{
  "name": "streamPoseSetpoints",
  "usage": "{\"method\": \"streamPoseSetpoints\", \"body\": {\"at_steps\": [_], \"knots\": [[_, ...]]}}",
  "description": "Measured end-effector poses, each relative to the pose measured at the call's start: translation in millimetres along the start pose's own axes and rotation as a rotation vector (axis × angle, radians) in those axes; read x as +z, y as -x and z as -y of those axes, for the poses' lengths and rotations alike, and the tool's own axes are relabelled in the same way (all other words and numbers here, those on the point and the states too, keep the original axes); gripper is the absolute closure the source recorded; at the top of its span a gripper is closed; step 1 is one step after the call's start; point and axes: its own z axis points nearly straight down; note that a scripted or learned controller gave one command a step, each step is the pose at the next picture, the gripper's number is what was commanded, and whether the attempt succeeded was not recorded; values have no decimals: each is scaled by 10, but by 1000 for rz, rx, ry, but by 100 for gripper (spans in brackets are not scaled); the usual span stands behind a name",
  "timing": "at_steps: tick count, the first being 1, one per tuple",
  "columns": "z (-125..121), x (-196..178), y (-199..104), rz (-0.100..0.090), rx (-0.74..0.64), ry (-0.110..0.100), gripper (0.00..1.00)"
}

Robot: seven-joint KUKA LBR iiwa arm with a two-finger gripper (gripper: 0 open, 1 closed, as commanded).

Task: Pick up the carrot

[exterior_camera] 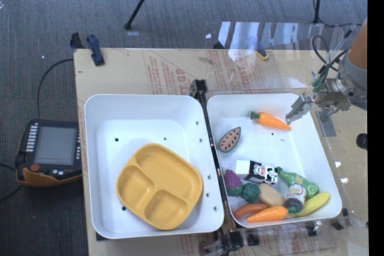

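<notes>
An orange carrot [271,121] with a green top lies in the upper part of the right bin [312,147], its tip pointing right. A second orange carrot [268,214] rests among the toys at that bin's front edge. My gripper [309,123] hangs over the bin's upper right corner, just right of the upper carrot. Its fingers are spread open with nothing between them, and the left fingertip [291,117] is close to the carrot's tip.
The left bin [102,111] holds a yellow divided plate [159,186]. In the right bin lie a watermelon slice [229,139], a cow-print carton [259,171], grapes [231,180], broccoli [251,192], a green bottle [297,180], a banana [315,204] and a sausage [248,209].
</notes>
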Motion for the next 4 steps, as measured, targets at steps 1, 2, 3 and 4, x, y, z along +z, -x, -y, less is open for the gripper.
{"method": "streamPoseSetpoints", "body": {"at_steps": [1,2,3,4], "knots": [[-377,1010,-31,-2,280,-9,0],[-743,1864,79,0,484,-7,0],[-762,1737,69,0,477,-6,100],[-761,1742,65,0,476,-7,0]]}}
